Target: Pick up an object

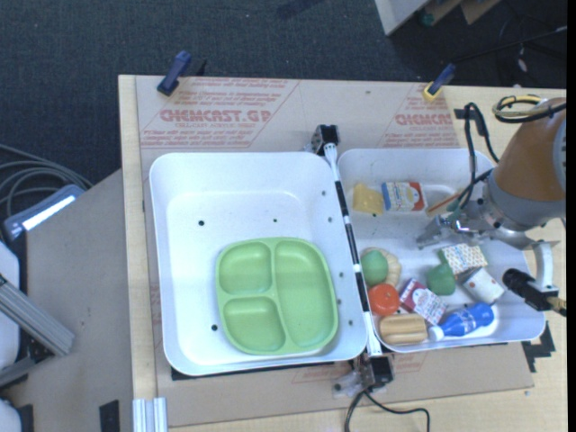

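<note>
The brown board (225,115) under the bins carries red print, "CHEMCAST GP", once behind the left bin and again, partly cut off, behind the right one; the smaller lines beneath are too fine to read. A blue clamp (174,73) grips the board's far left edge and a yellow and blue clamp (438,81) the far right. The left bin (180,241) holds a green divided plate (274,295) lying flat towards its near side, with bare white floor behind it. All the loose things are in the right bin (396,160): a yellow and white carton (400,196) with a red label I cannot read lies near the far wall, and the near half is crowded with a green-yellow fruit (376,265), a red tomato (383,298), a red and white packet (423,300), a bun (403,329) against the near rim, a blue bottle (463,320), a green piece (441,279), a checkered packet (463,257) and a white cylinder (484,284). The arm (531,169) reaches over the right rim, and the gripper (441,232) hangs over the middle of the bin, between the carton and the checkered packet, just beside the latter; whether it is open or closed I cannot tell, and I see nothing held in it
</note>
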